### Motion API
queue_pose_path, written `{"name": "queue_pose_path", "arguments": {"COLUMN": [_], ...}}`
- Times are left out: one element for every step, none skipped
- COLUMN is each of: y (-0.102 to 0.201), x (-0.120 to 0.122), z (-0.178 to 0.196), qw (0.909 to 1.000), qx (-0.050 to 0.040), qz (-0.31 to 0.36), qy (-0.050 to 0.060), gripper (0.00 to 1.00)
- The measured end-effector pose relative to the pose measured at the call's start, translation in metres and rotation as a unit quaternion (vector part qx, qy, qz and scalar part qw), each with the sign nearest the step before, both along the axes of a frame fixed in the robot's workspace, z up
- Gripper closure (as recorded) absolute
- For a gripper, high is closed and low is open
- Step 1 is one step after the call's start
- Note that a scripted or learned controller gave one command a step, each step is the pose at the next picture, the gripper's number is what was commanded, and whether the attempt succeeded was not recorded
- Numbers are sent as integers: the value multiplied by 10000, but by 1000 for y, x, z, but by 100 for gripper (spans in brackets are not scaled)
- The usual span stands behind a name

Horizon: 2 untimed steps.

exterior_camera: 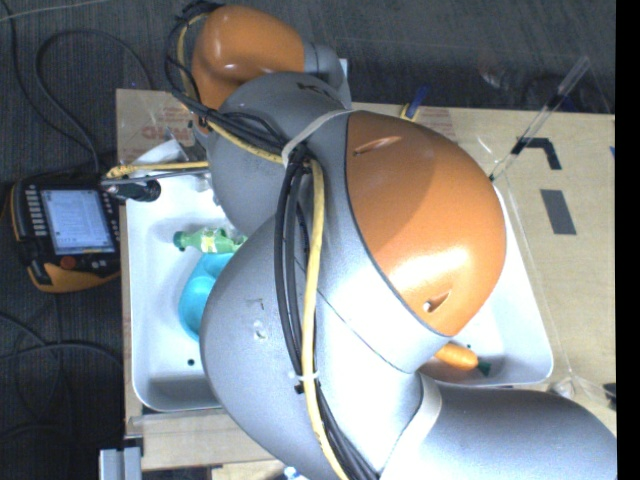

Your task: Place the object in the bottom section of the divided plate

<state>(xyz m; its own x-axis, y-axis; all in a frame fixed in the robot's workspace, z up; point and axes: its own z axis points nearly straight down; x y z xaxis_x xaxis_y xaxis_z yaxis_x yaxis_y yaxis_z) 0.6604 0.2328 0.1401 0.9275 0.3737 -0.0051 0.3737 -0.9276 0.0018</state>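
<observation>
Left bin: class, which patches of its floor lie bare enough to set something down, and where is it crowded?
In the left bin, bare floor runs along the near-left corner, below the blue object, and in a strip left of the green bottle. It is crowded where bottle and blue object sit together against the arm, which covers the rest. An orange object lies in the right bin.

no legible text, pendant screen [74, 220] too blurred

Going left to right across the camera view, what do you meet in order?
Teach pendant → green bottle and blue cup in the left bin → the arm, covering the middle → orange object by the right bin's edge.
</observation>
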Motion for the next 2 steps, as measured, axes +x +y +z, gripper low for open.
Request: {"name": "queue_pose_path", "arguments": {"y": [-2,-4], "x": [-39,-39], "z": [43,47], "qw": [9975,9981], "qx": [-2,-11], "qz": [-709,-611], "qy": [-1,29], "gripper": [0,100]}}
